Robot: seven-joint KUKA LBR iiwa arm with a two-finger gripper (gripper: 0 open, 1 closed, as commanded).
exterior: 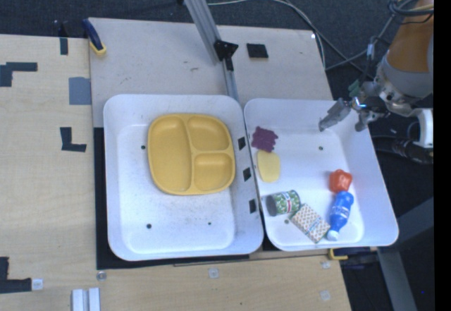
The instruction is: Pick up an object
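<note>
One green can (pixel 283 202) label unreadable, patterned box (pixel 310 223), blue bottle (pixel 340 212)

purple piece (pixel 264 137) | yellow piece (pixel 268 166) | green can (pixel 283 202) | patterned box (pixel 310 223) | blue bottle (pixel 340 214) | orange piece (pixel 340 180)

Both bins, left (pixel 120 183) and right (pixel 366 183), look like smooth white plastic with a slight sheen; the left one shows dark specks. Yellow divided tray (pixel 190 153) is matt plastic, smooth. Blue bottle (pixel 340 212) looks like glossy plastic. Green can (pixel 283 202) has a printed label, fairly shiny. Small patterned box (pixel 309 222) looks like cardboard or paper, matt. Orange-red piece (pixel 340 180) is smooth and slightly glossy. Pale yellow piece (pixel 268 166) is matt; purple piece (pixel 264 137) is matt with a rough, bumpy outline. Table (pixel 42 183) is light wood grain, matt, with dark tape patches. Slanted rail (pixel 197 3) looks like brushed metal. End effector (pixel 349 116) looks like grey metal.
</note>
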